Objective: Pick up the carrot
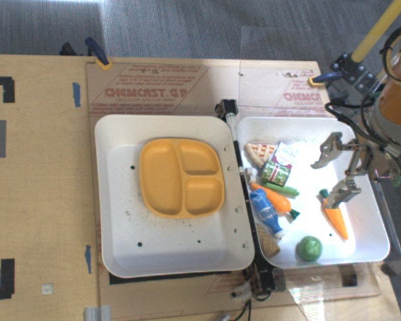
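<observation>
Gripper (335,168) hovered in right bin (374,243), fingers spread (nothing between); carrot (336,220) lay at its 6 o'clock.

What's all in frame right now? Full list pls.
white plastic bins: 2, white, side by side on the bench
yellow divided plate: 1, yellow-orange, in the left bin
orange toy carrots: 2, orange with green tops; one at the right bin's right side, the other near its left wall
blue plastic bottle: 1, blue, right bin, along the left wall
green round fruit: 1, green, right bin, front
green-and-white carton: 1, right bin, back left
waffle-patterned wedge: 1, tan, right bin, back left
tool: 1, grey metal, over the right bin, above the right carrot
</observation>
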